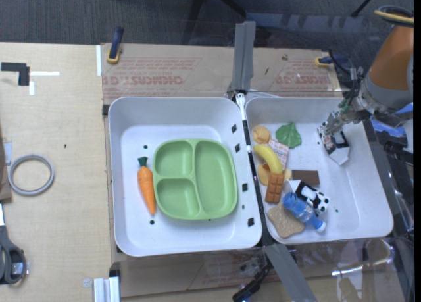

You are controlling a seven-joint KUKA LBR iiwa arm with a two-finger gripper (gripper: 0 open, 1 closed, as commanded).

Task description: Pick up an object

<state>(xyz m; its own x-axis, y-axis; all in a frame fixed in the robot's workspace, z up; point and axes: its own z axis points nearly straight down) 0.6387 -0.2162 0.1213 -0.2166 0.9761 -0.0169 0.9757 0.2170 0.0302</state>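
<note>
Lying in bins: one carrot (147,185), one banana (268,158).

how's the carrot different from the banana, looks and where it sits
The carrot is orange with a green top; the banana is yellow. The carrot lies in the left bin, alone beside the green divided plate; the banana lies in the right bin, crowded among other toy foods. The carrot is straight and points down the view; the banana is curved and lies on a slant. Both are elongated toy foods, apart from the gripper.

The wooden bench (52,97) bears two white bins (125,228), cardboard (171,70), and a tape ring (29,174).
</note>
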